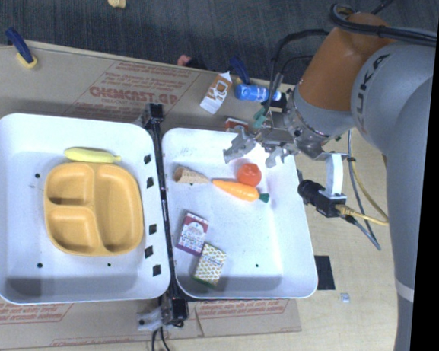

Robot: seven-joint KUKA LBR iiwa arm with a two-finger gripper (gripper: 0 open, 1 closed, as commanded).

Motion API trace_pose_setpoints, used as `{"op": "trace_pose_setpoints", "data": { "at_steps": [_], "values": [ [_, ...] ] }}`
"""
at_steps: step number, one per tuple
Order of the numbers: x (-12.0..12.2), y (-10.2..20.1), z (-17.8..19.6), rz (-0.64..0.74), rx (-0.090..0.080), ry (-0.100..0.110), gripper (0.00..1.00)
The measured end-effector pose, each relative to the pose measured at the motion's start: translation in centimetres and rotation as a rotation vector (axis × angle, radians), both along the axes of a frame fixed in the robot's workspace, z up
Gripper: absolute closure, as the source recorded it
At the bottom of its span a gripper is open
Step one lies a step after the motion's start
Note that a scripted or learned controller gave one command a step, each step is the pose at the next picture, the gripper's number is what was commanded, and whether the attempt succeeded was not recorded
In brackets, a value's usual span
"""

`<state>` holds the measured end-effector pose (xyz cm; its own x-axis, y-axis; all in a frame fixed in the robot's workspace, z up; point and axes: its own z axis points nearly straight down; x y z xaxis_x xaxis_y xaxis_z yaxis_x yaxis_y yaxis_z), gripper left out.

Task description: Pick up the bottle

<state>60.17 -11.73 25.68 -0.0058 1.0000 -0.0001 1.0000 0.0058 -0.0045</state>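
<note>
The pincer [256, 145] hangs spread and empty over the right bin [293, 250]. Seemingly still approaching, it must next reach the bottle [251, 93] just beyond it.

1. The arm [380, 86] is running off the right and top edges, so its base is lying out of frame.
2. The gripper [259, 145] is covering the top of the tomato [250, 174].
3. The blue bottle [250, 92] is sitting partly behind the wrist cabling (its right end is staying hidden).
4. The labels on the two packets [193, 233] are reading too small to make out.
</note>
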Motion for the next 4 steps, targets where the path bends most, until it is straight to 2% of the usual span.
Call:
{"op": "trace_pose_setpoints", "data": {
  "at_steps": [1, 2, 3, 4],
  "values": [
    [0.0, 0.0, 1.0, 0.005, 0.000, 0.002, 1.00],
    [-11.8, 1.8, -12.1, -0.283, 0.001, 0.003, 1.00],
    [-12.5, -5.0, -0.7, -0.118, 0.000, -0.003, 1.00],
    [-12.6, -7.8, -3.5, -0.705, -0.001, 0.000, 1.00]
  ]
}}
